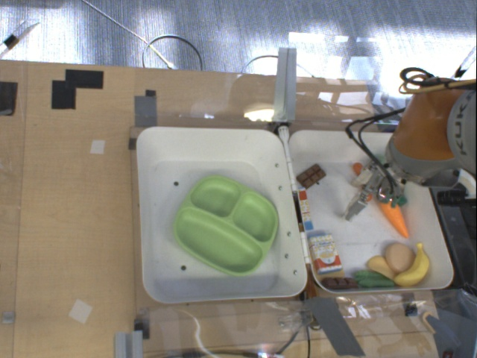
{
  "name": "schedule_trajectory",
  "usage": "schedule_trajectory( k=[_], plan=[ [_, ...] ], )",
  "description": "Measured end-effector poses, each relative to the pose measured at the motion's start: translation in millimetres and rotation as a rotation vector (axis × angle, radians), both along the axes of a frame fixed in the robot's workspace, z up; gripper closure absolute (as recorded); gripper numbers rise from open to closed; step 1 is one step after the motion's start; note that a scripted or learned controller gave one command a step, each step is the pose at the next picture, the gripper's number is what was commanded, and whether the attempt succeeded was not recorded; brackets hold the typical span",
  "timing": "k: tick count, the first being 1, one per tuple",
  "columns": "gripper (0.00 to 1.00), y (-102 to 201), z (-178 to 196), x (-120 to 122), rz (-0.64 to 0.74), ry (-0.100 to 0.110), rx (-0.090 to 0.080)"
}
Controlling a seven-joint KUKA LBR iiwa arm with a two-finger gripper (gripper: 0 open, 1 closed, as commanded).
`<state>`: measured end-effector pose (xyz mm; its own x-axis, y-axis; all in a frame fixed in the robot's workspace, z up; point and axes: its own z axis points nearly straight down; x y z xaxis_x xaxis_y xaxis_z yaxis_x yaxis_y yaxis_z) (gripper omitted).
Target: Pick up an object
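— On the right side of the surface point(74, 222), what is inside the right bin point(440, 233)?

— Several small things. A carrot point(396, 216) lies near the right wall, its tip pointing to the near side. Near the right corner there is a banana point(417, 268), and an egg-like pale ball point(399, 257) touches it on its left. A dark green piece point(375, 278) lies just beside them, at the near edge. A small printed carton point(324, 250) lies near the divider between the two bins, and a brown chocolate piece point(311, 175) is farther away, also close to the divider. Another dark brown piece point(339, 282) lies at the near edge, below the carton.

— And where is the arm point(436, 136)?

— It comes from the right, over the far right part of this bin. The pincer point(358, 207) hangs down over the middle of the bin, just left of the carrot top. Its two fingers seem to stand a little apart, and I see nothing between them. If it touches the carrot, I cannot tell.

— What about the left bin point(149, 200)?

— It holds a green divided plate point(226, 224), with three compartments, lying in the middle, a bit turned.
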<state>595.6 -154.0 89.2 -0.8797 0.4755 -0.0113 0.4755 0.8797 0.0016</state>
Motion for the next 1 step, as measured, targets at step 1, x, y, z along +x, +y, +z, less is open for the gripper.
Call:
schedule_trajectory(
  k=[1],
  plan=[
    [0.00,-5.3,0.3,-17.5,0.022,-0.003,0.002]
  ],
)
